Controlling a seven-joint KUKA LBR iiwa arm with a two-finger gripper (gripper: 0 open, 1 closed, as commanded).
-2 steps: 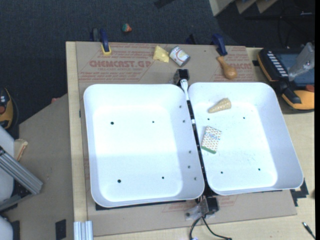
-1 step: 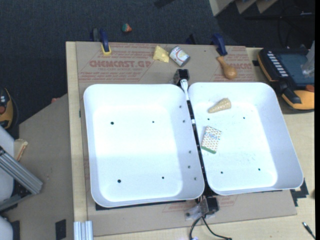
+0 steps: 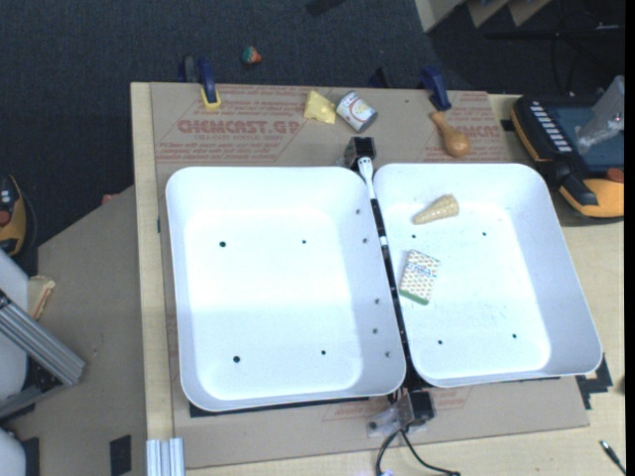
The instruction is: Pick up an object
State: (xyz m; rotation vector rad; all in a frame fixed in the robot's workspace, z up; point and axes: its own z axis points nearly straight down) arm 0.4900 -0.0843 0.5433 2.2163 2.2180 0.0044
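Two white bins (image 3: 198, 191) are sitting on the counter (image 3: 154, 266). Right bin: one tan cone (image 3: 437, 209) is lying near the back; one patterned flat packet (image 3: 420, 276) is lying near the divider. Tool state: cannot tell.

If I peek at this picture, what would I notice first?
The two big white bins side by side: the left bin and the right bin. In the right bin lie a tan cone near the back and a small patterned packet near the divider. Beyond the bins, on the board, sits a yellow wedge.
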